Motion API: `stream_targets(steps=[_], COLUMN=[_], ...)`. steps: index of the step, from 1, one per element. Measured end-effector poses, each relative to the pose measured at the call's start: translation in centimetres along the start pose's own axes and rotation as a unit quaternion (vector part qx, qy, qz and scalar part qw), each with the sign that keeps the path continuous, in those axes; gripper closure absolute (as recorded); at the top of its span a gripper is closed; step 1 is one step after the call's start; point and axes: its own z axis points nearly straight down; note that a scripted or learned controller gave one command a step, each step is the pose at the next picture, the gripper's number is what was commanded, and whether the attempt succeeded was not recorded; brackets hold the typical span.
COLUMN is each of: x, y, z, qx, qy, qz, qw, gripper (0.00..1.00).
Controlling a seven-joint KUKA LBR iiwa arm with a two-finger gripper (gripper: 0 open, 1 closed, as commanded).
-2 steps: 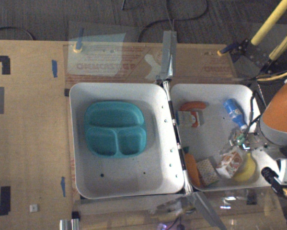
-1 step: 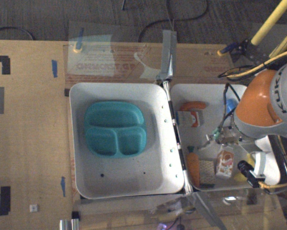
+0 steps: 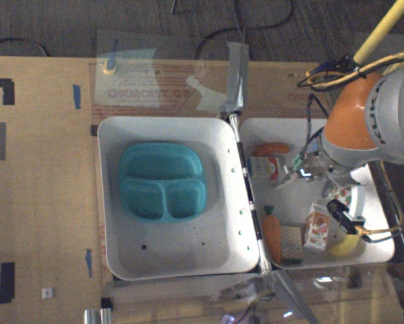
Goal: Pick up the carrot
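The carrot [image 3: 272, 233] lies apart from the jaws [image 3: 303, 169], whose state I cannot tell.

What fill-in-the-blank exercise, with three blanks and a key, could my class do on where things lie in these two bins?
1. The teal divided plate lies in the ____ bin.
2. The carrot lies in the right bin against its ____ wall.
3. The band above the arm's wrist is coloured ____.

Missing words: left; left; orange
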Motion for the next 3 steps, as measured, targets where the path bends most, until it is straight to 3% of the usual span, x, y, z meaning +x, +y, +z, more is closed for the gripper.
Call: stream_targets(steps=[1, 2, 3], x=[2.3, 1.3, 2.8], y=[-4.6, 1.1, -2.4], z=[-0.1, 0.0, -0.1], qx=[-0.002, 0.0, -0.002], qy=[0.001, 0.0, 0.001], qz=[-0.072, -0.035, -0.091], qw=[0.9974, 0.9994, 0.9958], gripper=[0.0, 0.0, 0.0])
